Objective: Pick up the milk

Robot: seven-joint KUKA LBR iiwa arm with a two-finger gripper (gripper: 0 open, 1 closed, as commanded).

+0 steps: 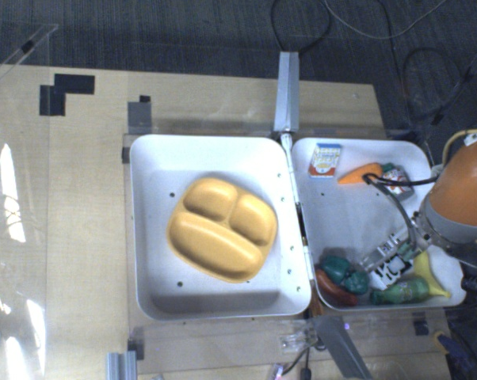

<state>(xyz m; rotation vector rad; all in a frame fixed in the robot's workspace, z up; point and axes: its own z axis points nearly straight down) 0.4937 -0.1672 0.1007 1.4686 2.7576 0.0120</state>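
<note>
Looking down, we note the milk [325, 160] lying flat, well apart from the gripper [389, 260], up and to the left across the right bin [345, 220] at its far corner, while we cannot tell its grip state.

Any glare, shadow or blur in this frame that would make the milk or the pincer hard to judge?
Camera view: bright reflections streak the clear sheet on the bench's left, away from both bins; the milk carton at the right bin's far corner is evenly lit, its label small and soft; the pincer is blurry against the toys beside it; the bread casts a soft shadow in the left bin.
</note>
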